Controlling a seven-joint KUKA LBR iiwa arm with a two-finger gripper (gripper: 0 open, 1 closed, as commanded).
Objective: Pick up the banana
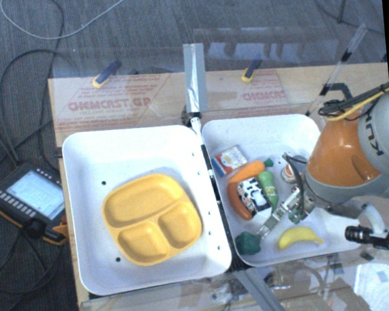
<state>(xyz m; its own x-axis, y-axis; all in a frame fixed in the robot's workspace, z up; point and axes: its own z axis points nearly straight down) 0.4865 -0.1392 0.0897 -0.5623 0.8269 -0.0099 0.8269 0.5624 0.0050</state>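
You've got the small yellow plastic banana (299, 237) lying flat near the front edge of the right-hand shallow white bin (301, 124), towards its front right corner. It's loose, nothing pinching it. The grey two-finger gripper (266, 229) hangs low just left of the banana, closer to the dark green lumpy toy (248, 242) in the front left corner. I can't tell how the claw stands: it's small and blurred against the clutter.

Risks from here:
- The tip looks offset left of the banana, so a straight drop probably lands on bare bin floor or the green toy.
- The banana is flat and curved; a shallow pinch can roll or squirt it towards the front wall.
- The orange carrot-shaped toy (246, 172), light green bottle-shaped toy (269, 186) and black-and-white piece (254, 195) sit close behind, mid-bin, so any sweep gets nudged.

The yellow sectioned plastic tray (153, 218) in the left-hand white bin (84, 217) is well clear.
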